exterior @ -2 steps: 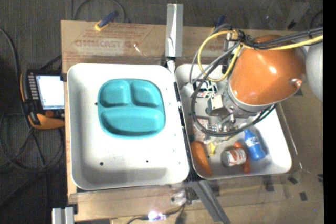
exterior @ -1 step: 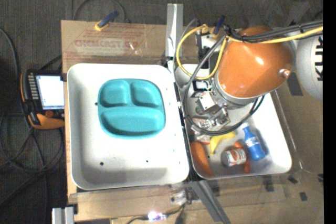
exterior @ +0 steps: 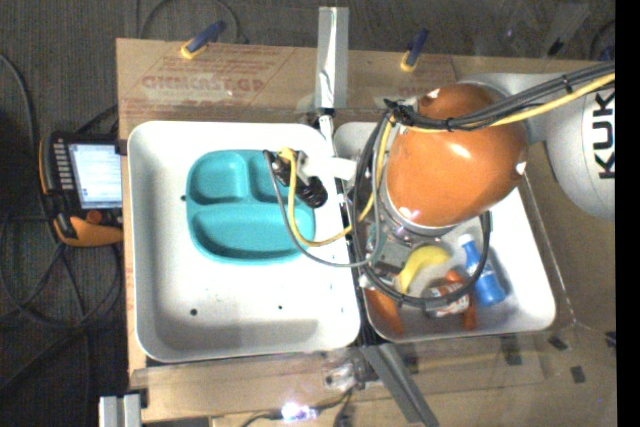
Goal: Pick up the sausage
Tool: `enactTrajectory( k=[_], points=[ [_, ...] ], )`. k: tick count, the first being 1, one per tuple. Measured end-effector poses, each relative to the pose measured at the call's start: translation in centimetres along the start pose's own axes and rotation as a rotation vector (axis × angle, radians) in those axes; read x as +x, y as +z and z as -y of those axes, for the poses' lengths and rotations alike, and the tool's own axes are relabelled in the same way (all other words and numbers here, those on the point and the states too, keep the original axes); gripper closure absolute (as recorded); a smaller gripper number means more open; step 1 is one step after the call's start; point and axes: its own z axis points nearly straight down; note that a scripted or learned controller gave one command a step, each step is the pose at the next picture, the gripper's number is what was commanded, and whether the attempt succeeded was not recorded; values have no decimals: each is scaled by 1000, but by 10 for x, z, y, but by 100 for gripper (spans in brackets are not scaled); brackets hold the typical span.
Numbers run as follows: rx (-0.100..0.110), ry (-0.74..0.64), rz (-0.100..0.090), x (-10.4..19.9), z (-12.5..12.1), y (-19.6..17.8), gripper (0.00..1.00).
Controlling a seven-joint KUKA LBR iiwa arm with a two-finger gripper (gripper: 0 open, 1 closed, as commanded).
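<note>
Jaws sit hidden under the orange wrist band (exterior: pixel 450 165), so we cannot tell whether they are apart or together. We see the arm (exterior: pixel 585 150) reaching down into the right bin (exterior: pixel 535 300), above a yellow banana (exterior: pixel 425 265) and a blue piece (exterior: pixel 488 287). What we take for the sausage (exterior: pixel 381 308), brownish-orange, lies in that bin's near-left corner. A teal tray (exterior: pixel 240 210) rests in the left bin (exterior: pixel 160 305).

You look down at a slant from above the bench (exterior: pixel 140 55), both bins fairly near, arm (exterior: pixel 455 165) entering right.
</note>
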Motion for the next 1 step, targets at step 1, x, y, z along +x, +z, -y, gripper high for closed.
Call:
enactTrajectory(
  k=[1],
  points=[
    [2, 5, 9, 0, 2, -6, 100]
  ],
)
